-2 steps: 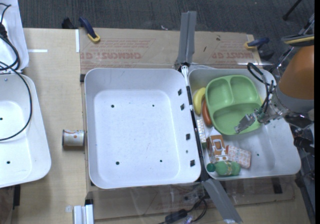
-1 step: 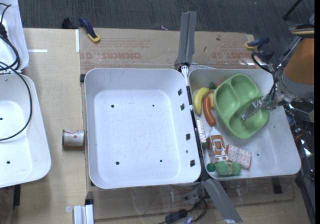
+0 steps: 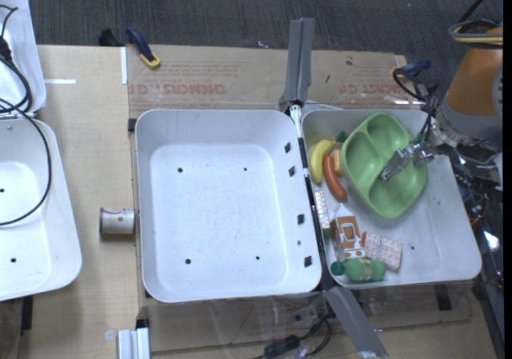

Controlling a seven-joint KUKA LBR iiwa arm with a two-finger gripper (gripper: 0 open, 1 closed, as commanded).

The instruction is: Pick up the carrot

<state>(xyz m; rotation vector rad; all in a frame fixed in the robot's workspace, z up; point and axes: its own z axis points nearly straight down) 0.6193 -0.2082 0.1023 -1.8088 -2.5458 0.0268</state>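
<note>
The hand [image 3: 398, 162] is hanging over the green divided plate [image 3: 376, 177] in the right bin [image 3: 448, 261], with the arm [image 3: 472, 93] reaching in from the right. Whether its fingers are apart or together I cannot tell; they are showing as a thin metallic shape against the green, and nothing is visibly sitting between them.

From the hand, the carrot [image 3: 334, 178] is lying to the view's left, beyond the plate's far rim. It is resting against the bin's left wall side, just beside the banana [image 3: 319, 157], which is curving along its outer side. The carrot's long axis is running roughly from upper left to lower right in the view, slightly tilted, close to parallel with the bin wall.

Further out, 1 small carton [image 3: 350, 236], a patterned packet [image 3: 383, 250] and a green item [image 3: 362, 270] are lying toward the bin's near corner. The left bin [image 3: 160, 189] is sitting beside it on the bench [image 3: 96, 109].

By my judgement, the coming move is turning on a leftward shift across the plate, with the fingers set across the carrot's width.
</note>
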